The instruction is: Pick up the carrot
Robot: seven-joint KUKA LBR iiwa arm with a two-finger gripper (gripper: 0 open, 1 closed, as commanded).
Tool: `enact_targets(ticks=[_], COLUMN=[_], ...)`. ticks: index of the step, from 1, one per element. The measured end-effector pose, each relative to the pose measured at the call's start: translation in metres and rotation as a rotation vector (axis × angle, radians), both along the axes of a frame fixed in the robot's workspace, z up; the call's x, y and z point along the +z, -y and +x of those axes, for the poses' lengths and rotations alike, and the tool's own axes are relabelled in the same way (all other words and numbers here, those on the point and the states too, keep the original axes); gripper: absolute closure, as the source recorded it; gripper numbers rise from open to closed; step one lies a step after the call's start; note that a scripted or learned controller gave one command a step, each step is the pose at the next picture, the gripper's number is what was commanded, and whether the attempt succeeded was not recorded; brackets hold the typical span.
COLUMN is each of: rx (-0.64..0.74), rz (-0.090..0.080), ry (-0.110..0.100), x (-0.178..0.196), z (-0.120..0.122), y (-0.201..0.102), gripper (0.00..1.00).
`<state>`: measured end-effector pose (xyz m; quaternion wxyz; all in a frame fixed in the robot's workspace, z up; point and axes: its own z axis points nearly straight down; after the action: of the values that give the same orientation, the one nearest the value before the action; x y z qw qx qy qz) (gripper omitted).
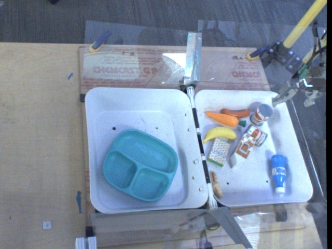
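The carrot (224,119) is orange and tapered. It lies flat in the right bin (295,139), near that bin's back left part, with its pointed end toward the divider. A red sausage-shaped toy (236,111) lies right behind it, touching or nearly touching. A yellow banana (219,134) lies just in front of the carrot.
A small can (258,114), a red-and-white packet (250,141), a pale box (219,152), a blue bottle (278,172) and a small brown item (216,185) share the right bin. A teal divided plate (140,164) sits in the left bin (98,113). Clamps and a yellow pole (306,19) stand at back right.
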<state>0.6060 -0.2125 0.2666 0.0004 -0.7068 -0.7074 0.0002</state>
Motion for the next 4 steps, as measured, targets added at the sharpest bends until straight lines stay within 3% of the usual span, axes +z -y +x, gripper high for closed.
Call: enact_targets(ticks=[1, 2, 3, 4], rx=[0.512, 0.379, 0.379, 0.379], rz=[0.0, -0.008, -0.008, -0.009], ry=[0.003, 0.019, 0.021, 0.022], x=[-0.129, -0.169, -0.157, -0.156], z=[0.027, 0.049, 0.05, 0.05], y=[-0.053, -0.105, -0.104, -0.104], gripper=[0.0, 0.0, 1.0, 0.0])
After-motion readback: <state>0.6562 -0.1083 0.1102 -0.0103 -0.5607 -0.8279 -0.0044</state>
